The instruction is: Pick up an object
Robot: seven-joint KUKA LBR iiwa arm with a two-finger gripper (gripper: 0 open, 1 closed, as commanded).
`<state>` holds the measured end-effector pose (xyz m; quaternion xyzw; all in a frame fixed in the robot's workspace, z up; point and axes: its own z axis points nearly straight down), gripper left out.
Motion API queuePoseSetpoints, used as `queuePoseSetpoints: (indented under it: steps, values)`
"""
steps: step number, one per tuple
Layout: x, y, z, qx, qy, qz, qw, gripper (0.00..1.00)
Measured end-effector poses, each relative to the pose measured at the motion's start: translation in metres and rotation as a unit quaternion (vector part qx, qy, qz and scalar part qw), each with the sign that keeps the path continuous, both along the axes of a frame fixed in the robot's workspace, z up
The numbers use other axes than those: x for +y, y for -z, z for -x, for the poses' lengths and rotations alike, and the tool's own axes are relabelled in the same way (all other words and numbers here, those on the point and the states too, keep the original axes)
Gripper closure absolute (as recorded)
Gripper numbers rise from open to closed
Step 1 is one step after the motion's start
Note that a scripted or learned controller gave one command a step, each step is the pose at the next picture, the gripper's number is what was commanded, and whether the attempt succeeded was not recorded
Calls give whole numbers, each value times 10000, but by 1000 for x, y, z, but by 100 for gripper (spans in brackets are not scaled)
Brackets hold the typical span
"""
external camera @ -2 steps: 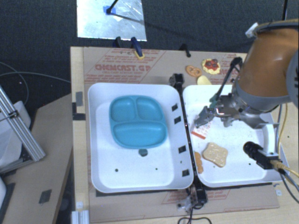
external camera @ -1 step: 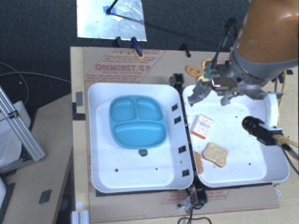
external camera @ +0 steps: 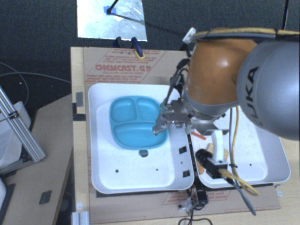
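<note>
Two white bins side by side on cardboard (external camera: 122, 64). In left bin (external camera: 101, 172): blue plate (external camera: 131, 121), three compartments, flat, in the far half; small dark teal piece (external camera: 143, 152) just below plate, not touching. Gripper (external camera: 160, 127) low at plate's right rim, near the wall between bins; contact with plate unclear. Jaw state: cannot tell, too dark and crowded under the wrist. Nothing visibly grasped. In right bin (external camera: 262, 168): small red piece (external camera: 198, 136) near left wall. Arm (external camera: 220, 69) over right bin's far half.
</note>
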<state>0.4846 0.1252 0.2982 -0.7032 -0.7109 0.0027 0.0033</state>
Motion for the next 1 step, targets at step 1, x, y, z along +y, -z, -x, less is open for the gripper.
queuePoseSetpoints:
  steps: [1]
  values:
    - [-4, -17, -3, -67, 25, -5, 10000, 100]
